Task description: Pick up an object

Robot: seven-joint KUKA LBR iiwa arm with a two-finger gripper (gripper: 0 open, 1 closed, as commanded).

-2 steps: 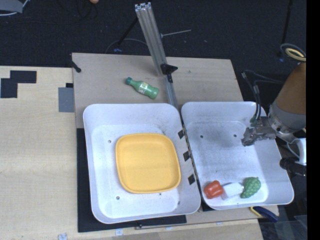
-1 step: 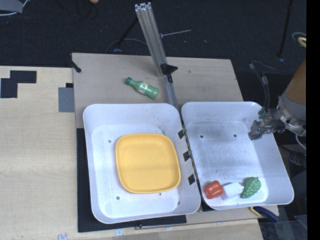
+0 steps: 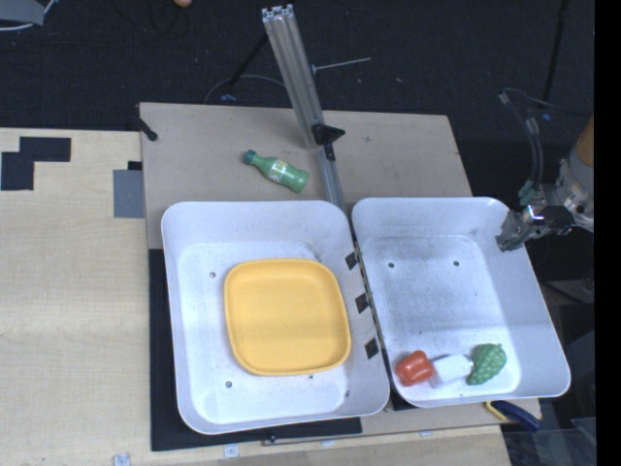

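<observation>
two shallow white bins side by side on the bench [image 3: 408, 144]. left bin [image 3: 194, 241] taken up by a yellow plate [image 3: 286, 315], flat and roughly centred, too broad and low for an easy pinch. right bin [image 3: 524, 289] mostly bare, with three small things bunched in its near corner: a red pepper-like piece [image 3: 415, 367], a white block [image 3: 450, 369] just beside it and seemingly touching, and a green bunch of grapes [image 3: 487, 362] against the block's other side. probably gathered there because the bin floor slopes to that corner, or simply left where dropped; hard to tell which.

claw [image 3: 516, 231] at the far right rim of the right bin, up near its back corner, well apart from the cluster. too dark and small to say whether wide or narrow; cannot tell. nothing seen between its tips, so no hold claimed. likely parked at the edge to leave the bins open to the camera.

a green bottle [image 3: 277, 171] lying on its side on the bench behind the left bin, outside both bins, beside a slanted metal rail [image 3: 301, 66].

pick not yet begun by the look of it. likeliest targets the three small pieces; crowding there risks a pinch on two at once or a nudge into the wall.
</observation>
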